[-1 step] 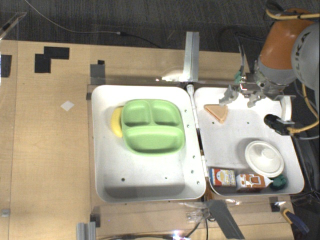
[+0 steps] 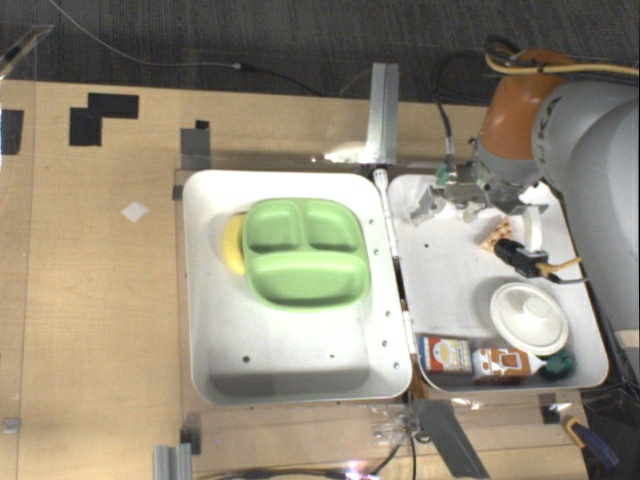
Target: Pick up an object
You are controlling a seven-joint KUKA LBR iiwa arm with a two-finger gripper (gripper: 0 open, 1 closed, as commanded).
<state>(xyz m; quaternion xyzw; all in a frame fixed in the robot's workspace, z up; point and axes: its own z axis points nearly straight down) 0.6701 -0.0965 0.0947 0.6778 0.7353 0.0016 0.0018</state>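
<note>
The grey arm (image 2: pixel 590 158) reaches in from the right. Its end effector (image 2: pixel 435 203) hangs over the far part of the right bin (image 2: pixel 440 288). I cannot tell how far open it is, and I see nothing in its grip.

The closest thing to it is a small brown thing (image 2: pixel 495 236), just to its right on the bin floor. It is too small for me to tell what it is. It looks light, and I think it could slip away if it is pinched off its middle.

Nearer to me sits a white bowl (image 2: pixel 530 316). It looks hard and smooth, so it may be slippery. I think the best hold is on the rim, one side in and one side out.

A carton (image 2: pixel 470 356) lies flat against the near wall of that bin. It looks light and a bit soft, so a hard squeeze might dent it. I would take it across its short sides. A dark green thing (image 2: pixel 558 365) is in the near right corner, beside the carton.

In the left bin (image 2: pixel 270 348) is a green plate (image 2: pixel 305 251) with three parts. It is wide and stiff. A yellow thing (image 2: pixel 232 243) peeks out at its left side.
</note>
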